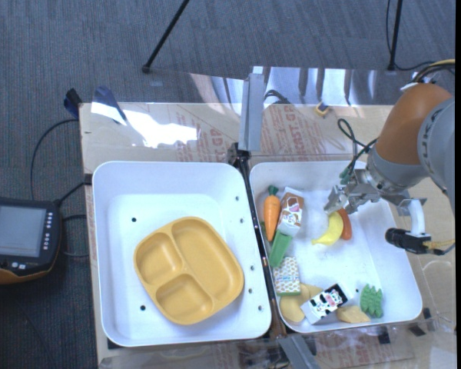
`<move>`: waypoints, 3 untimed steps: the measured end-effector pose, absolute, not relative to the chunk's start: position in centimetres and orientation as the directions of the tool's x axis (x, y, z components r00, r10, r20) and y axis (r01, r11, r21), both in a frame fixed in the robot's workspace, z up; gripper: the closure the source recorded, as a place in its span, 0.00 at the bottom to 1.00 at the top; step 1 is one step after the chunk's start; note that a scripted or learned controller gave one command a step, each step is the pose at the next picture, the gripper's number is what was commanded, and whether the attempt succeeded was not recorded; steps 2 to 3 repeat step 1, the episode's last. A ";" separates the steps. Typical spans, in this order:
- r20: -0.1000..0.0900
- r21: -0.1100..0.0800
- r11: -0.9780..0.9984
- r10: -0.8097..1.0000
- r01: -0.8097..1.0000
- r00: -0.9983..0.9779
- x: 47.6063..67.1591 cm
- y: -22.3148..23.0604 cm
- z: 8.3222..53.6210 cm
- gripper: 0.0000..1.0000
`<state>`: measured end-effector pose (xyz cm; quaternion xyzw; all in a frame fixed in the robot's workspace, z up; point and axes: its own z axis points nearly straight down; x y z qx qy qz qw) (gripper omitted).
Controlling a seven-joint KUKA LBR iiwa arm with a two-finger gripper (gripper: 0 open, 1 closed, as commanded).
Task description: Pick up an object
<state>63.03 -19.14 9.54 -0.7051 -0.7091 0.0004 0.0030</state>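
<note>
My gripper hangs over the right bin, near its back middle. Just below it lie a yellow banana and a small red-orange piece that touches the banana's upper end. Nothing shows between the gripper's tips. Along the bin's left wall are an orange carrot, a small white and brown carton, a green packet and a checkered box.
At the right bin's front lie a black-and-white cow-patterned box, a green leafy toy and two tan pieces. The left bin holds a yellow divided plate. A handheld pendant sits far left.
</note>
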 end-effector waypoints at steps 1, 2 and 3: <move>0.001 0.006 -0.066 0.998 0.998 0.066 64.7 -14.8 18.1 1.00; 0.001 0.006 -0.066 0.998 0.998 0.066 64.7 -14.8 18.1 1.00; 0.001 0.006 -0.066 0.998 0.998 0.066 64.7 -14.8 18.1 1.00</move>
